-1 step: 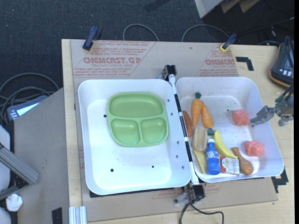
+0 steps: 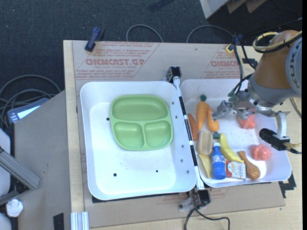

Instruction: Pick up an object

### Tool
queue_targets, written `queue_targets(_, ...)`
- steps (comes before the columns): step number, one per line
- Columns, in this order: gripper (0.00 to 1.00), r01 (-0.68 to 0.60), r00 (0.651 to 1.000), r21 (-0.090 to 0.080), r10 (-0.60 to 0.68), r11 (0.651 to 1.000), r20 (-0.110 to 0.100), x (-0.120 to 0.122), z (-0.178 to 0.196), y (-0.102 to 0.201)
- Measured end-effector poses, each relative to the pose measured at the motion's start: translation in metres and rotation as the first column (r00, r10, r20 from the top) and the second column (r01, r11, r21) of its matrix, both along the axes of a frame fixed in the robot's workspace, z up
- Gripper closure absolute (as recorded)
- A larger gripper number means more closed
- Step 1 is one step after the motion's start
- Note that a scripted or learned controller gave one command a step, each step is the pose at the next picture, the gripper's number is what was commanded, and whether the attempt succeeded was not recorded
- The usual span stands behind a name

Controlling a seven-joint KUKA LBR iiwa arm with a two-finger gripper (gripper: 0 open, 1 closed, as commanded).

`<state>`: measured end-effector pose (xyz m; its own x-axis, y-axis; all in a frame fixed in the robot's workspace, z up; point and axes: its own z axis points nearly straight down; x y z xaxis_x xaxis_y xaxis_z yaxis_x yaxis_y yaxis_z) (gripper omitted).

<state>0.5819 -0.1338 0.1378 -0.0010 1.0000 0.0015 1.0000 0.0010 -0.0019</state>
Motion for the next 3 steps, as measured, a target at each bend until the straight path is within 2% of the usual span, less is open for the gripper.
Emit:
queue_targets(1, 0.00, 0.000, 1.000, -0.001, 0.000, 1.000, 0.000, -0.003, -0.053, 0.041)
queue_targets(2, 1.00, 0.001, 1.000, -0.001, -0.001, 1.000, 0.001, -0.003, -0.044, 0.040)
queue_targets(3, 1.00, 0.000, 1.000, -0.001, 0.000, 1.000, 0.003, 0.027, 0.047, 0.121)
